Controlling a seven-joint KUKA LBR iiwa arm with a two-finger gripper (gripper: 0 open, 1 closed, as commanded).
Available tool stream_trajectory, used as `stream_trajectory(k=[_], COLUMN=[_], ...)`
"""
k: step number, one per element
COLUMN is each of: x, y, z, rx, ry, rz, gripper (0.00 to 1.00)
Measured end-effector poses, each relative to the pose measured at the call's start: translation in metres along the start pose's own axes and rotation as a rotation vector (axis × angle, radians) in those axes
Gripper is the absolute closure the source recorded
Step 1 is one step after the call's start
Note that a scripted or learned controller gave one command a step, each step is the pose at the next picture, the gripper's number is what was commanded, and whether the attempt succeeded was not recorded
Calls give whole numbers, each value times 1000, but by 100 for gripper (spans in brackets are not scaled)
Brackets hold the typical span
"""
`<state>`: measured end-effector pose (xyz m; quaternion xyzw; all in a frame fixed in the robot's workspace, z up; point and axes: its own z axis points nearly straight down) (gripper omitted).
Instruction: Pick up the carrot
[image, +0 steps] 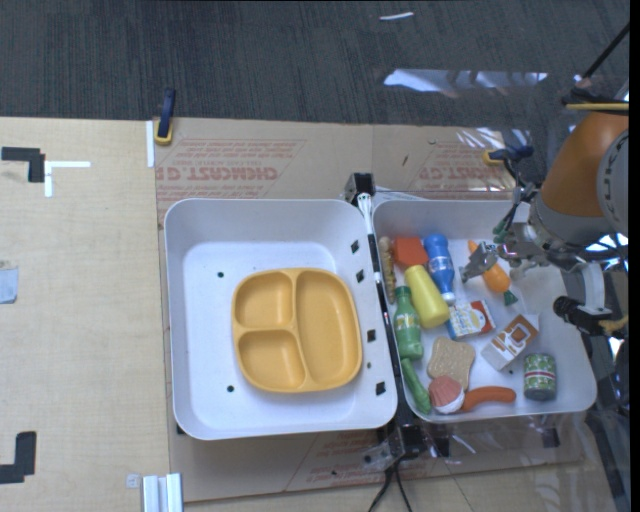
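The gripper (487, 262) hangs low over the upper right part of the right bin (575, 395), reaching in from the right. Its fingers stand slightly apart, and nothing sits between them. The carrot (497, 279), orange with a green tip, lies just beside the fingertips, toward the bin's right wall; whether they touch cannot be told. The left bin (190, 330) bears a yellow divided plate (297, 330).

A pale wooden table (70, 330) lined with printed cardboard (250, 165) stands against dark carpeted floor (250, 50) catching glare.
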<state>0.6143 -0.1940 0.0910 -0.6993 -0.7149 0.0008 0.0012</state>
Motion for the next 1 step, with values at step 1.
stream_trajectory(k=[1], x=[-1], y=[1], z=[-8], rx=[0], ry=[0], rz=[2], gripper=[100])
